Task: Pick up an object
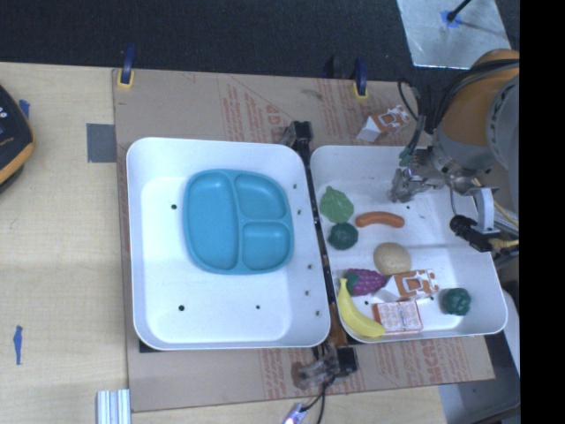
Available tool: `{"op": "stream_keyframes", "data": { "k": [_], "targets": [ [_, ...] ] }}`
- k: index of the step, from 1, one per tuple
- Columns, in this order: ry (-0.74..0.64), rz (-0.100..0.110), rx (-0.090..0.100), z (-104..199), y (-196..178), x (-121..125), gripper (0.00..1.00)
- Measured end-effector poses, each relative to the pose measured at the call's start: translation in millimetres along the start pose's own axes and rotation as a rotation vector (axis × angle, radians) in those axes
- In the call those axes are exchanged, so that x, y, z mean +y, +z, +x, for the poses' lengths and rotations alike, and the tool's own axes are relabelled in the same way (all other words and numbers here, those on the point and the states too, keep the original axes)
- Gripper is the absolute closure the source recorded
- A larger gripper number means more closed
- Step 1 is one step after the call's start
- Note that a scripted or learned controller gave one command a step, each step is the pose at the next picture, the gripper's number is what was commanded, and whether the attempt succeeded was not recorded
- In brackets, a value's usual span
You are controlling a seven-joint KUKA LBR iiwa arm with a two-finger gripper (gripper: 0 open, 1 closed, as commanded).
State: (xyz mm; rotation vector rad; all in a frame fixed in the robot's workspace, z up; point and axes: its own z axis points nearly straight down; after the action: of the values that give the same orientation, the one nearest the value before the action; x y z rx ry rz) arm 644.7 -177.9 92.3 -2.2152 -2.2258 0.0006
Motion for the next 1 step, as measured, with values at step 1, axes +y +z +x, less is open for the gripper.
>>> {"op": "stream_keyframes", "data": {
  "k": [1],
  "targets": [
    [0.002, 0.0, -0.001, -34.2, -0.2, 4.5, 0.0]
  ]
}}
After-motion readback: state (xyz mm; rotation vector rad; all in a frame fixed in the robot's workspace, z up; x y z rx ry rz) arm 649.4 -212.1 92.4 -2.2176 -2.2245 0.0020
